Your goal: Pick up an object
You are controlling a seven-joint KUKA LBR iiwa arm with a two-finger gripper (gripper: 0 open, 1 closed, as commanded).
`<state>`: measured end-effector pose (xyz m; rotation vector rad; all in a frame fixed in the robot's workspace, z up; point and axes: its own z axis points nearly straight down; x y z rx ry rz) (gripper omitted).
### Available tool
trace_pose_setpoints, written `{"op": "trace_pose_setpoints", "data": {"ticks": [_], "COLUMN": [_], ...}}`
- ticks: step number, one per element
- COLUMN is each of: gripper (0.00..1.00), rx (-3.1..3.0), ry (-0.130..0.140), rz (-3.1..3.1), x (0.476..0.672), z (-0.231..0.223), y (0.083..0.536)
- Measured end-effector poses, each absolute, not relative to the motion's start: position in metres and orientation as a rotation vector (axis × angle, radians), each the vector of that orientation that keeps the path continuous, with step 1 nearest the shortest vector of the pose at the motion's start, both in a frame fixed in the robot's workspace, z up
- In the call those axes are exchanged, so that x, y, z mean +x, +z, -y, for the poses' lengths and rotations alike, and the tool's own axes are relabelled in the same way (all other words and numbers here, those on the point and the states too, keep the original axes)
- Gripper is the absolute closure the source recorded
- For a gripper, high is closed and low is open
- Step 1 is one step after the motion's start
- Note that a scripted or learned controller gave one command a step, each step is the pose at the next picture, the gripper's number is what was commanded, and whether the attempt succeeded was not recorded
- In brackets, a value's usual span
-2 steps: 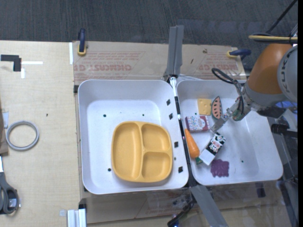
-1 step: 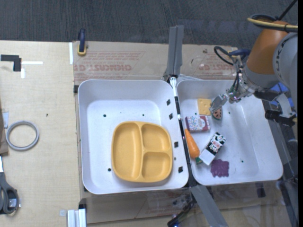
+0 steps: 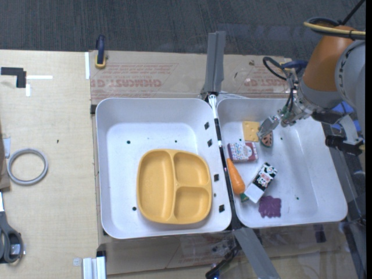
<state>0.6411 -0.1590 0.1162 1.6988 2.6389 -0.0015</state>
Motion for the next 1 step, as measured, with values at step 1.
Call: {"op": "trace_pose_setpoints", "data": {"ticks": [1], "gripper": [0.00], "rx": [2.361], "ry": [-0.005], "rz": [-2.073], "x": [0.6591], "z": [0.1340], "y": [0.0961]}}
